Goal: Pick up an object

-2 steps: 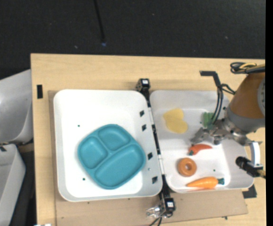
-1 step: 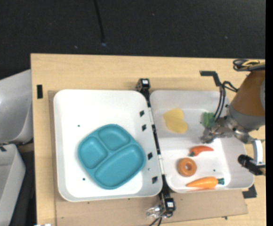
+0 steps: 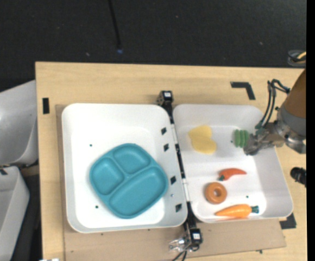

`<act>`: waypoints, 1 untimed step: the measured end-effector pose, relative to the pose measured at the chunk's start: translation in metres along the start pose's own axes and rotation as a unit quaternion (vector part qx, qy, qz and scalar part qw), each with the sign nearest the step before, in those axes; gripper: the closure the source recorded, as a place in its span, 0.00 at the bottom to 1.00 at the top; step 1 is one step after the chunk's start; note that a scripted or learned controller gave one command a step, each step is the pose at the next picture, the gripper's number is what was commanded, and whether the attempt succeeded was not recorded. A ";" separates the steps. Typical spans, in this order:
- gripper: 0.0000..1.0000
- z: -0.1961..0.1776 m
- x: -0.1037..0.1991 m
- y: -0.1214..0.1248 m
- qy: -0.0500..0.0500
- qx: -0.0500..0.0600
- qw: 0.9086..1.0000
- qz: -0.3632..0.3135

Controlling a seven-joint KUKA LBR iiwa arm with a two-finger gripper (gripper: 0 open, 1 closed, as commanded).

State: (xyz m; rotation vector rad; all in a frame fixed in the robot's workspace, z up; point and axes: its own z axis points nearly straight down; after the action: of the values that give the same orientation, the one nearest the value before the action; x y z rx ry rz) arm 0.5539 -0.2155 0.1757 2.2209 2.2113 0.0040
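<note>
From above I see my grey metal two-finger claw point(image 3: 250, 143) low in the right shallow white plastic bin point(image 3: 231, 117), near its right wall. I cannot tell how the claw is set; it is small and blurred here. A small green ridged plastic object point(image 3: 239, 138) sits right at the claw's tip, touching it or just beside it on the left; I cannot tell whether it is gripped. Further left of the claw lies a smooth, pale yellow rounded lump point(image 3: 202, 139). Below and slightly left is a glossy red chilli-shaped toy with a curved tip point(image 3: 232, 173), then a round orange ring like a doughnut point(image 3: 216, 192), then a smooth orange toy carrot with a green end point(image 3: 236, 211). Well to the left, the left white bin point(image 3: 76, 124) holds a matte teal plastic plate with three compartments point(image 3: 127, 180). Both bins rest on a pale wooden bench point(image 3: 108, 80).
</note>
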 end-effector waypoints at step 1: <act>1.00 -0.054 -0.002 0.001 0.000 0.001 1.000 -0.003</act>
State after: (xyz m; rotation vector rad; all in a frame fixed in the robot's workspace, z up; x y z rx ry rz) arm 0.5549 -0.2172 0.2295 2.2148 2.2194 0.0030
